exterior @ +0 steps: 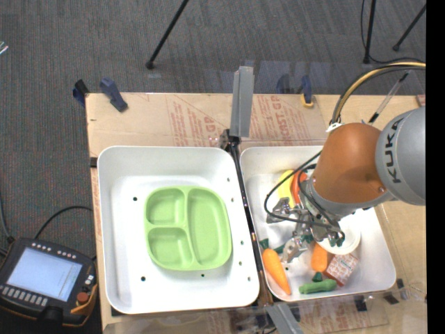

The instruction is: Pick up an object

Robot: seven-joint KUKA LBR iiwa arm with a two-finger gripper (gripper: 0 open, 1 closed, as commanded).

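You are looking down on two white bins side by side. The left bin holds a green divided plate. The right bin holds the loose items: a carrot near the front wall, a green pod-like piece beside it, a small orange piece, a red-and-white packet, a white disc and something yellow further back.

The arm reaches down into the right bin, with the gripper low among the items, just above and right of the carrot. You cannot tell from this angle how the claw stands: cables and the wrist crowd it.

Judged from this, nothing is visibly lifted; the pick is at the reaching stage, and grasp and lift remain.
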